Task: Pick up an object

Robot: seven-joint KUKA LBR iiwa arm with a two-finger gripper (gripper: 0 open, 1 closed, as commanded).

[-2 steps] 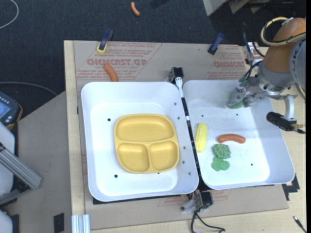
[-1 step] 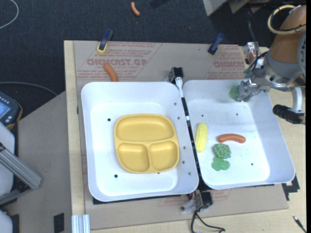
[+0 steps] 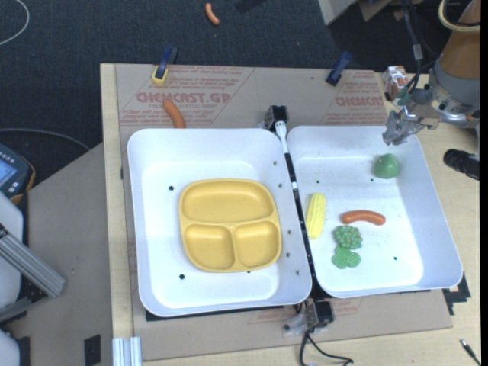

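The right bin (image 3: 427, 227) holds a yellow corn cob (image 3: 315, 214) by its left wall, an orange sausage (image 3: 363, 218) in the middle, two green broccoli pieces (image 3: 348, 237) (image 3: 345, 259) below it, and a round green item (image 3: 386, 166) near the far side. My gripper (image 3: 396, 133) hangs over the far right rim of this bin, just above and right of the round green item. I see nothing held in it.
The left bin (image 3: 152, 204) holds a yellow three-compartment tray (image 3: 229, 225). A second orange sausage (image 3: 174, 113) lies on the cardboard behind the left bin. Clamps (image 3: 162, 65) (image 3: 338, 69) sit at the board's far edge. Another sausage (image 3: 212, 14) lies on the dark floor.
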